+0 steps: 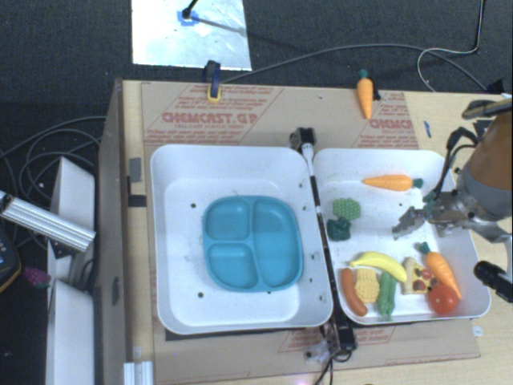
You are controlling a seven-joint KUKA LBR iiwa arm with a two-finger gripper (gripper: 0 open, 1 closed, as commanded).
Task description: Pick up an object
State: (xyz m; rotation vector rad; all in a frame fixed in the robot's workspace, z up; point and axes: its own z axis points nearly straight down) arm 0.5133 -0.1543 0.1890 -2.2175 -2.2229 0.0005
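Note:
My gripper [407, 222] hangs over the right bin [377, 163], in its right middle, with bare bin floor under it. Nothing shows in its grasp. To its upper left lies an orange carrot [389, 182]. Left of it are a light green broccoli [346, 208] and a dark green piece [338, 228]. Along the bin's front lie a banana [381, 263], corn [366, 283], a red sausage [350, 291], a green vegetable [386, 295], a pizza slice [417, 277], a second carrot [441, 271] and a tomato [443, 299].
The left bin [180, 175] holds a blue divided plate [252, 241]. Another carrot [365, 95] lies on the cardboard behind the bins, near a yellow clamp [212, 83]. The arm [489, 175] enters from the right. Cables run over the dark floor.

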